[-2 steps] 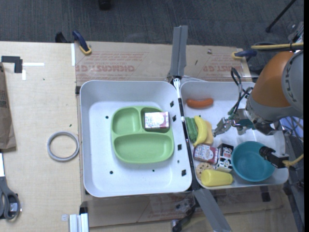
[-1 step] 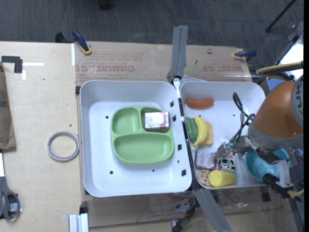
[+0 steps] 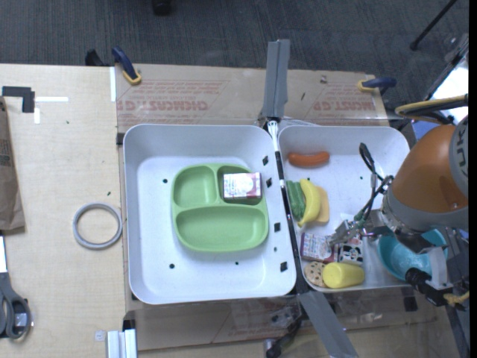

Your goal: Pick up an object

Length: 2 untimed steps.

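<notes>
My gripper point(image 3: 347, 233) hangs low in the right bin point(image 3: 339, 136), near its front. It is just above a pink-and-white packet point(image 3: 316, 245) and a black-and-white item point(image 3: 350, 254). A yellow cup point(image 3: 343, 275) on its side and a cookie point(image 3: 315, 274) lie in front of it. A banana point(image 3: 316, 202) and a green item point(image 3: 297, 198) sit against the bin's left wall. An orange sausage point(image 3: 308, 158) lies at the back. A teal object point(image 3: 399, 256) lies under the arm at the right.
The left bin point(image 3: 136, 200) holds a green divided plate point(image 3: 216, 228) with a small pink carton point(image 3: 241, 186) in its upper right compartment. A black utensil point(image 3: 367, 159) stands by the arm. On the bench to the left lie a grey ring point(image 3: 98, 224) and scissors point(image 3: 13, 313).
</notes>
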### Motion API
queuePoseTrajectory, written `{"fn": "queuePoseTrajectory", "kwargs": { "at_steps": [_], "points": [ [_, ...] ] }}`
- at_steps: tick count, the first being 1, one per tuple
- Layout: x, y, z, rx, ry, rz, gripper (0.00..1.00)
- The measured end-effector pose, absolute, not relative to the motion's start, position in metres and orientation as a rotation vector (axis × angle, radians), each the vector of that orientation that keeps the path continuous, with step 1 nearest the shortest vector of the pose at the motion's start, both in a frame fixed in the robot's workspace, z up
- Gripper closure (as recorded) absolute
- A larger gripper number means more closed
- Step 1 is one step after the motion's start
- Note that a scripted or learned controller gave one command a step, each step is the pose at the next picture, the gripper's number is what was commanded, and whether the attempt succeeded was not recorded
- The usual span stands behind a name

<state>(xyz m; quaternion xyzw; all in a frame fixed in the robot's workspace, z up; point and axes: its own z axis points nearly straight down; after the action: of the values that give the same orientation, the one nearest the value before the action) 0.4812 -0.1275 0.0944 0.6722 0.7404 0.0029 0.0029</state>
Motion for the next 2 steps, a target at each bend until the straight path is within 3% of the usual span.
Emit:
{"fn": "queuePoseTrajectory", "kwargs": {
  "at_steps": [1, 2],
  "points": [
    [0.4810, -0.1077, 0.0938, 2.254, 2.176, 0.006, 0.00],
    [0.4819, -0.1092, 0.1008, 2.259, 2.173, 0.005, 1.00]
  ]
}}
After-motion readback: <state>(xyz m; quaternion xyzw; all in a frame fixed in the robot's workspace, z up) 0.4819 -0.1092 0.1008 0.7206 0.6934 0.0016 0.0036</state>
